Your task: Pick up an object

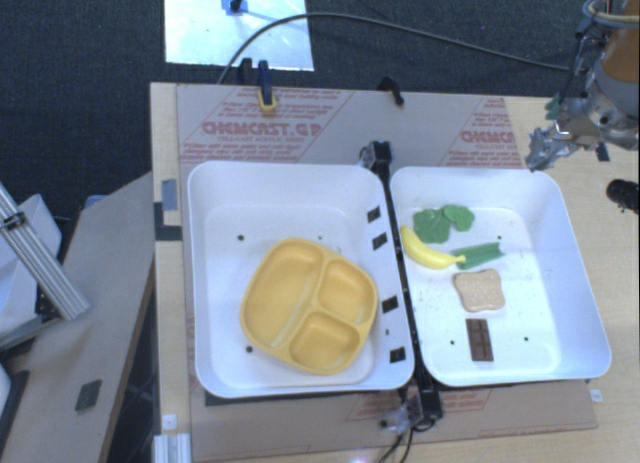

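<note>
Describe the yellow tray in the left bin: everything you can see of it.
The yellow tray is a smooth, plastic-looking divided plate with rounded corners and three compartments: one large section on its left, two smaller ones on its right. It lies flat, right side up, turned at an angle to the walls of the left bin, toward the bin's front right. Nothing sits in its compartments. It rests on the bin floor; its lower right edge comes close to the bin wall.
</note>
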`<act>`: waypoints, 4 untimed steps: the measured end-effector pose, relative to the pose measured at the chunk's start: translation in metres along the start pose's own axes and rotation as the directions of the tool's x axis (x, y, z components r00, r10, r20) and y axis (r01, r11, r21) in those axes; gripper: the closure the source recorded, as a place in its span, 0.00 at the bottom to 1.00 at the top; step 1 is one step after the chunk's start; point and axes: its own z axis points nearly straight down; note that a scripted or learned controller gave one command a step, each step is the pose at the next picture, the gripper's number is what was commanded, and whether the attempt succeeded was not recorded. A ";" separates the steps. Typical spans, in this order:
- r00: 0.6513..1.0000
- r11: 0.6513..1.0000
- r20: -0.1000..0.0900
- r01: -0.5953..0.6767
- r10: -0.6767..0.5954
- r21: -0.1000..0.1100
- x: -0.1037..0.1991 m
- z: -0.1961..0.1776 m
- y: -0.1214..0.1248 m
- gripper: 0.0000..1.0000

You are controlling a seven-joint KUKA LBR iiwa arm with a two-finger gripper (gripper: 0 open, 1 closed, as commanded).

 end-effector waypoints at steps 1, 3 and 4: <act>1.000 1.000 -0.001 -0.001 0.001 0.004 0.000 -0.016 0.001 1.00; 1.000 1.000 -0.004 0.003 -0.003 0.007 0.110 -0.017 -0.016 1.00; 1.000 1.000 -0.004 0.002 -0.002 0.009 0.158 -0.001 -0.020 1.00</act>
